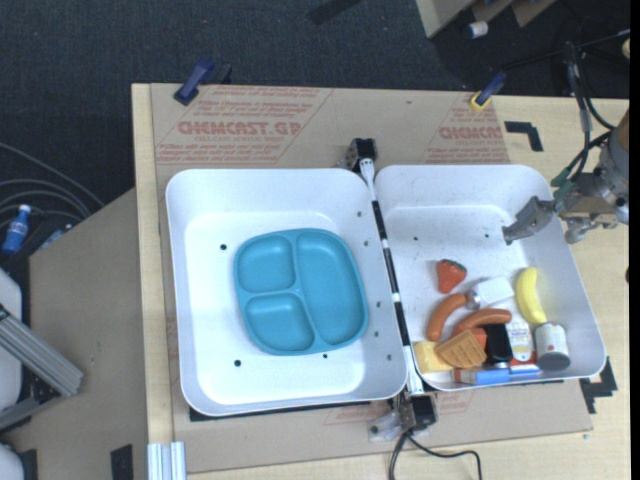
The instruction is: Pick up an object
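The right bin (470, 190) holds a pile of small things in its near half. Among them are a red strawberry-like piece (451, 271), a yellow banana (530, 296), two orange-brown sausages (465, 318), a tan waffle piece (462, 349), a grey can (551, 345) and a blue pen (495, 375). My gripper (550, 230) hangs over the bin's far right part, above and behind the banana. Its fingers are spread open and hold nothing.
A blue divided plate (300, 290) lies in the left bin (200, 268). A black clamp (362, 152) sits at the far end of the rim between the bins. Cables (585, 98) hang near the arm at the right.
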{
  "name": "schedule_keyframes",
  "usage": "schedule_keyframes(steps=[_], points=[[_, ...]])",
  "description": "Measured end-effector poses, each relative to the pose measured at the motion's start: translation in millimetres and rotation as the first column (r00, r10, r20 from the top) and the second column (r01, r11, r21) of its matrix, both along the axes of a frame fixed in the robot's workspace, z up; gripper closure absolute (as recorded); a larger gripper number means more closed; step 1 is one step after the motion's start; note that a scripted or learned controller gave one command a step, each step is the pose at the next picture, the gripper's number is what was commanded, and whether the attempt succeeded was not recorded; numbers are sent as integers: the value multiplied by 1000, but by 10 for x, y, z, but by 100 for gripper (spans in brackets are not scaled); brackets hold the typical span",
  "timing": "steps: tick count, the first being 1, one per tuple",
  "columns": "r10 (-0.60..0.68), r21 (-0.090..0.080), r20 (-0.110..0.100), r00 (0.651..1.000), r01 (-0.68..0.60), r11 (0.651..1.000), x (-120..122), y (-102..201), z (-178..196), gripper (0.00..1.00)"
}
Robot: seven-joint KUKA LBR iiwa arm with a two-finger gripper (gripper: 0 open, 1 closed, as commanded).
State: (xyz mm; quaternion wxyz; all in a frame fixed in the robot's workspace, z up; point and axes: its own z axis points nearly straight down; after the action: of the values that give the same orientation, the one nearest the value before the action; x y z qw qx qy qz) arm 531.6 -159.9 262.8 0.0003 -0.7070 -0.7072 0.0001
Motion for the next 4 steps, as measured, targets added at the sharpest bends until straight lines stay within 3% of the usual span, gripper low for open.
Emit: schedule_keyframes(steps=[1, 2, 3, 4], points=[[-1, 1, -3, 1000, 1, 1000, 322, -59, -1243, 0], [1, 2, -3, 1000, -1, 1000, 533, 455, -1789, 0], [1, 0, 1, 1000, -1, 1000, 801, 678, -1780, 0], [1, 0, 1, 1000, -1, 1000, 1166, 667, -1777, 0]])
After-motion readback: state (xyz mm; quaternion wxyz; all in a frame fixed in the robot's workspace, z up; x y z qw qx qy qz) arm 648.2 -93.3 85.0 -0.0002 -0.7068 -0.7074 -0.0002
